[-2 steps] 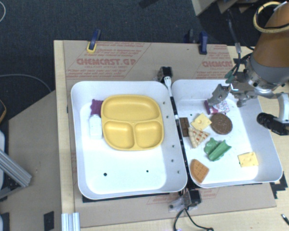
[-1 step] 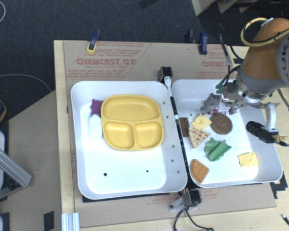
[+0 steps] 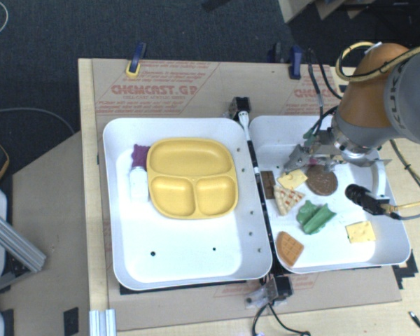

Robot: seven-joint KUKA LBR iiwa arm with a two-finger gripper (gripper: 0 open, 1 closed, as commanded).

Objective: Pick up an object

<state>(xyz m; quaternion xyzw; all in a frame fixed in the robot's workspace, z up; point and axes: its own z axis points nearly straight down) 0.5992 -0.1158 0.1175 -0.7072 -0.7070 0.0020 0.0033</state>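
Arm at right of frame, end effector (image 3: 309,161) low over right bin (image 3: 392,254), grip state unclear, brown cookie (image 3: 322,182) just beside it, yellow tray (image 3: 192,176) in left bin (image 3: 182,257)

Bench (image 3: 196,82) is topped with printed cardboard. Two white bins are set directly on it, side by side: left bin (image 3: 189,264), right bin (image 3: 336,257), rims touching.

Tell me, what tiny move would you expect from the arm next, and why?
Probably a short drop straight down. The gripper hangs in the right bin just above the pale yellow wedge and the brown round piece, with nothing seen between its fingers, so lowering onto one of them looks like the natural step.
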